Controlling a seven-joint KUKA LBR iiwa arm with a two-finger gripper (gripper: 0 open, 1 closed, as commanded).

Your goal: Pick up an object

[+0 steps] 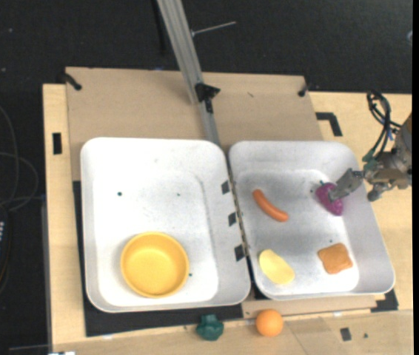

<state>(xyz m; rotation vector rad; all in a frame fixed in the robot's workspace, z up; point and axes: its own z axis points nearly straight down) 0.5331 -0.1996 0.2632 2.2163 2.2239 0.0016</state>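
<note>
Camera view: the gripper (359, 183) sits at the right bin's (298, 157) three o'clock edge, one finger touching the purple toy (330, 198). I cannot tell how its fingers stand. Best to centre over the toy, straddle it, then close before lifting. A sausage (270, 205) lies near, at nine o'clock of the toy.

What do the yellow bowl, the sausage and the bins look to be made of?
Bowl: probably plastic; uniform yellow with a smooth, slightly glossy surface. Sausage: likely a plastic or rubber toy; even orange-red, no texture visible. Bins: seemingly moulded white plastic, matte, with rounded corners and grey scuffing.
</note>
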